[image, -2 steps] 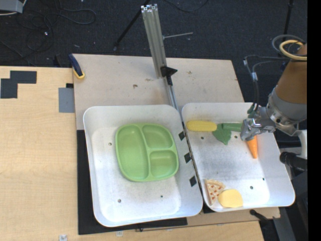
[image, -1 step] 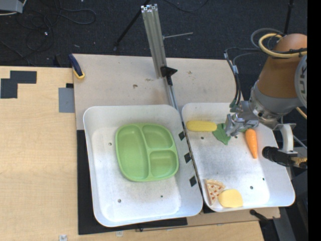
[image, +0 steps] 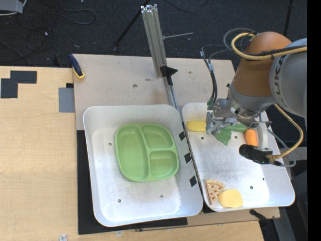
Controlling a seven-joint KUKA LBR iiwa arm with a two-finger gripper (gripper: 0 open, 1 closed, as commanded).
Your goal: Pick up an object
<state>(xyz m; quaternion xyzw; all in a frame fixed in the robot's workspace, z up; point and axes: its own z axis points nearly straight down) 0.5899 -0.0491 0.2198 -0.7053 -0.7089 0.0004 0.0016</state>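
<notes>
Camera view: flat green object (image: 226,135), angular outline.

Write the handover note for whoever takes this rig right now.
Tool: low at the far end of the right bin, right at a green item; whether it has a grip cannot be told.
Also in the right bin: yellow piece beside the tool, orange piece, pizza slice and round yellow piece at the near edge.
Left bin: green divided plate.
Done: nothing lifted.
Left: grasp one object and raise it.
</notes>
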